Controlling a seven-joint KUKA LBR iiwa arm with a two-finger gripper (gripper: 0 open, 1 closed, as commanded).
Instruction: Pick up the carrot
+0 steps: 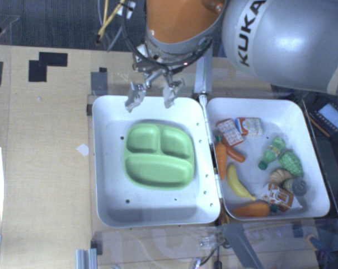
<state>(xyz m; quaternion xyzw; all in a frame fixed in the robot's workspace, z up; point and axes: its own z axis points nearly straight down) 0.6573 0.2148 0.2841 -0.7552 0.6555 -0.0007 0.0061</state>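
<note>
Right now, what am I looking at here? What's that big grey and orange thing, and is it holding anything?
One camera looks down on a bench. The grey and orange thing is a robot arm, reaching in from the right. Its gripper hangs open over the far rim of the left bin, holding nothing. That bin contains a green divided tray. The right bin holds toy food: the carrot along its left wall, a banana and small packets. The arm's job is picking up the carrot.
</note>
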